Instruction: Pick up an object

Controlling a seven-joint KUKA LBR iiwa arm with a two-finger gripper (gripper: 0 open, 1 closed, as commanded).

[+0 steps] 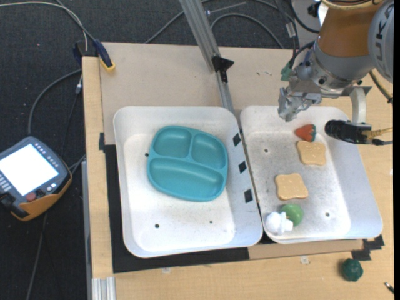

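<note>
My gripper (290, 111) hangs over the far end of the right bin (350, 224), with nothing seen between its fingers. Just to its right lies a red strawberry-like toy (305, 132). Below that sit a tan bread-shaped piece (312, 154) and a second tan piece (291, 186) nearer the middle. A green and white toy (285, 218) rests at the bin's near left corner.
A teal divided plate (187, 162) lies in the left bin (134, 230). A metal pole (203, 27) slants down between the bins. A black cylinder (342, 130) juts over the right bin's far side. A green ball (352, 269) lies on the bench.
</note>
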